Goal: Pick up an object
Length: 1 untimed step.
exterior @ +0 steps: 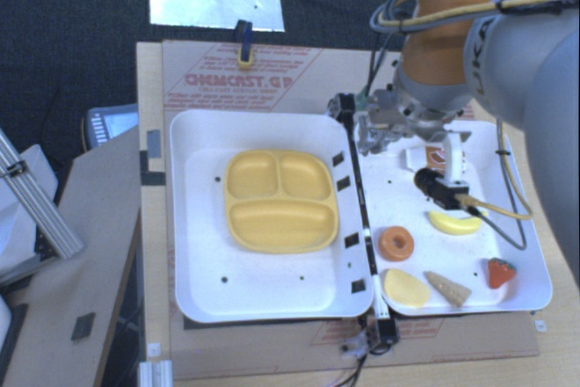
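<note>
here pincer [370, 139] over right bin [530, 290] far-left corner, grip state unclear; orange ring [396, 243] apart, toward camera.

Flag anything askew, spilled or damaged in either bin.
Nothing stands out. The yellow divided plate lies flat in the left bin; the banana, orange ring and strawberry lie apart, intact, in the right bin.

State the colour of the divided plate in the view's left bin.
Pale yellow all over, with no pattern. The divided plate shows best in the camera view.
</note>
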Motion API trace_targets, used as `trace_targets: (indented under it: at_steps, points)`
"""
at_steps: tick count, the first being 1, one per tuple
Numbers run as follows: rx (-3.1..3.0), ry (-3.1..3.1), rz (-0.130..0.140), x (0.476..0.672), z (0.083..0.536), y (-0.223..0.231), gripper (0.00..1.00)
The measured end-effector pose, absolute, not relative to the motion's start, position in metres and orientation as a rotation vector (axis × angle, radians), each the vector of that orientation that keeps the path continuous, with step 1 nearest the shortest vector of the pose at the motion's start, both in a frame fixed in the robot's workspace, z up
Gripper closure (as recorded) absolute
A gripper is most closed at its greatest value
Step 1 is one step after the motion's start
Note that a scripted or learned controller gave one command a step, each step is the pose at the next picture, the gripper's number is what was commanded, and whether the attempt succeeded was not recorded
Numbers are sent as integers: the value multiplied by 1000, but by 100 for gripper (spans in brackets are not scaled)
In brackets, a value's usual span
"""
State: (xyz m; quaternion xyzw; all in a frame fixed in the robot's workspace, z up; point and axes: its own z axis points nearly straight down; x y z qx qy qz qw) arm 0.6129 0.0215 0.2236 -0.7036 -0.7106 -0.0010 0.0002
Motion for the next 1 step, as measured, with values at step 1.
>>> trace_targets:
  at_steps: [1]
  points:
    - [-2211,-2232,-4,616,218,73,100]
